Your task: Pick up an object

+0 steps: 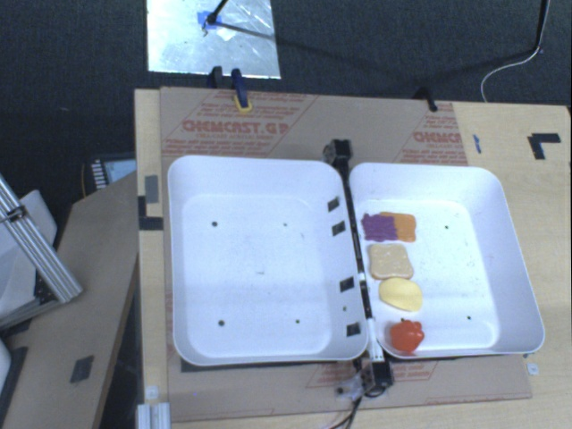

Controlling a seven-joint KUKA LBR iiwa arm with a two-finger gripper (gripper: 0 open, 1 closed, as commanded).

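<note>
- Whether the fingers were released or clenched could not be told from the camera view.
- Five small candidate objects lay in a column in the right bin [500, 239], along its left wall, next to the seam shared with the left bin [259, 257].
- At the far end of the column, a purple piece [379, 227] and an orange piece [403, 227] lay side by side, touching or nearly so. Both appeared flat and thin. Judgement: there was little height to grip, and closing on one risked dragging the other.
- Next toward the near edge lay a tan slice [391, 261], square and flat like toy bread. Judgement: light and stiff, best taken across two opposite edges.
- Just below it lay a yellow piece [400, 294], rounded and low. Judgement: light, probably smooth plastic, and likely to slip under a shallow grip.
- Closest to the near left corner of the bin sat a red object [407, 335], tomato-like and the most rounded of the five. Judgement: it stood tallest and offered the best purchase across its widest part, though it could roll, and the nearby wall limited clearance on one side.
- Judgement: none of the five looked heavy or fragile. Their closeness to the left wall was the main difficulty, so aligning the fingers parallel to that wall was advisable.
- Both bins rested on a printed cardboard sheet [237, 125] covering the surface.
</note>
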